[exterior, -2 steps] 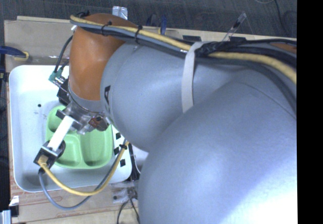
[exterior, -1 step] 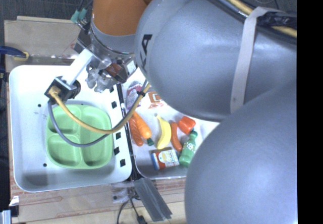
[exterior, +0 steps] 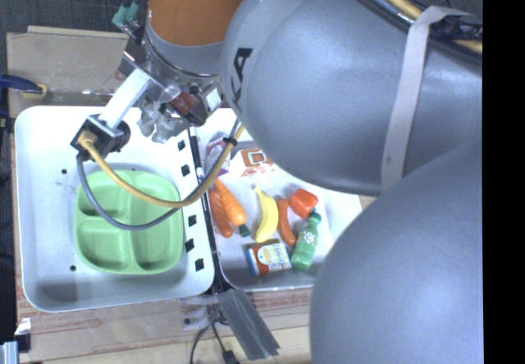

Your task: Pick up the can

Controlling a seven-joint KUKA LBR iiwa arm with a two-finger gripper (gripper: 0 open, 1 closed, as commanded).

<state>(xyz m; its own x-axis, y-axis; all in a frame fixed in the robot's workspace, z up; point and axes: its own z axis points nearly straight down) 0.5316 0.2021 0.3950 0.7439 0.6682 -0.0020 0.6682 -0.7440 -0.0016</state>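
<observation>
- Landmark: the divider rim (exterior: 199,215) between the two white bins serves as the reference for all positions below.
- Task object: the can (exterior: 268,258) lies on its side in the right bin (exterior: 234,276), to the right of the divider rim and toward the near edge of that bin. Its label is red and orange.
- Gripper: the gripper (exterior: 168,112) hangs above the far end of the divider rim, well apart from the can. A cable loops from it over the left bin (exterior: 37,190).
- Jaws: the state of the jaws cannot be determined; the wrist hardware conceals them.
- Progress: judged from this layout, the pick is not yet done. The can rests in the bin with nothing touching it. Remaining steps: travel to the can, descent, closure and lift.
- Count, right bin: one can, one green bottle (exterior: 305,244) just beside the can, one banana (exterior: 266,216), two carrot-like orange pieces (exterior: 226,208), one red-orange item (exterior: 302,202).
- Count, left bin: one green divided tray (exterior: 130,223).
- Count, bins: two, side by side on the tabletop.
- Caution: the bottle touches or nearly touches the can, so closure may catch both.
</observation>
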